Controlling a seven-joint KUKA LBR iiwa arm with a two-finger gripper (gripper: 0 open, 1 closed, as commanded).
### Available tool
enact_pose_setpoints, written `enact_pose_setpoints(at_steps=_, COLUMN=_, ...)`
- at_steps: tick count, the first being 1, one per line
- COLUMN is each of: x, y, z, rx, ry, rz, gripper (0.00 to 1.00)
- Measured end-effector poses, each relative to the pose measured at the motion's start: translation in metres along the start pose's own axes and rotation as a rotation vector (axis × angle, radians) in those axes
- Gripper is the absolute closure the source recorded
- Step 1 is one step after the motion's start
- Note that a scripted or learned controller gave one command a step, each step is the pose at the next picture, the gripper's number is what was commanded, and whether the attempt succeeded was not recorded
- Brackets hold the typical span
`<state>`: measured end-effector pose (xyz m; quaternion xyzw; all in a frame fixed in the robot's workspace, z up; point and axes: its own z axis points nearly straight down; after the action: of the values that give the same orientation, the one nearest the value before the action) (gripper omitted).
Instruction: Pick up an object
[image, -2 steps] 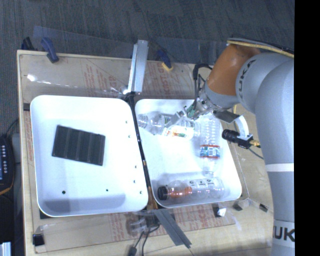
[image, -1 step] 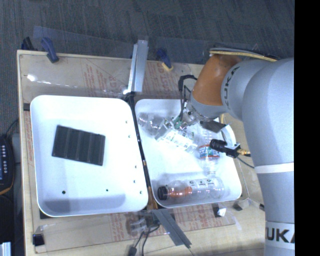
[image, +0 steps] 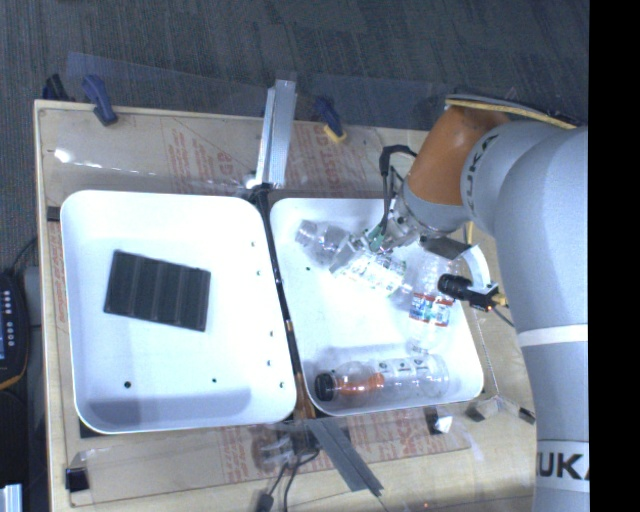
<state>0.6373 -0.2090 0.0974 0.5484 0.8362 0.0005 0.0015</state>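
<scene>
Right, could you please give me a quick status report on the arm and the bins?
Gripper low in right white bin, among clear plastic bottles; grasp not confirmed. Black ribbed rectangular pad alone in left white bin.

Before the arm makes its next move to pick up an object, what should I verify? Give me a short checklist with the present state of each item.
1. Arm is over the right white bin, where the objects are: ok.
2. Hand sits among the crumpled clear plastic pieces: ok.
3. Object between the hand's grasping parts: cannot tell.
4. Clear plastic bottle with black cap lies free at the near wall: ok.
5. Dark ribbed rectangular mat lies flat in the left white bin: ok.
</scene>
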Motion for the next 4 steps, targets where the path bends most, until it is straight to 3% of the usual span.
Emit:
enact_pose_setpoints(at_steps=1, x=0.009, y=-0.018, z=0.005, rx=0.004, ry=0.004, rz=-0.055, gripper=0.00)
enact_pose_setpoints(at_steps=2, x=0.010, y=-0.018, z=-0.005, rx=0.009, ry=0.008, rz=-0.062, gripper=1.00)
enact_pose_setpoints(at_steps=3, x=0.027, y=-0.010, z=0.000, rx=0.019, ry=0.003, rz=-0.038, gripper=1.00)
enact_pose_setpoints(at_steps=4, x=0.078, y=0.056, z=-0.081, rx=0.004, ry=0.003, rz=-0.021, gripper=1.00)
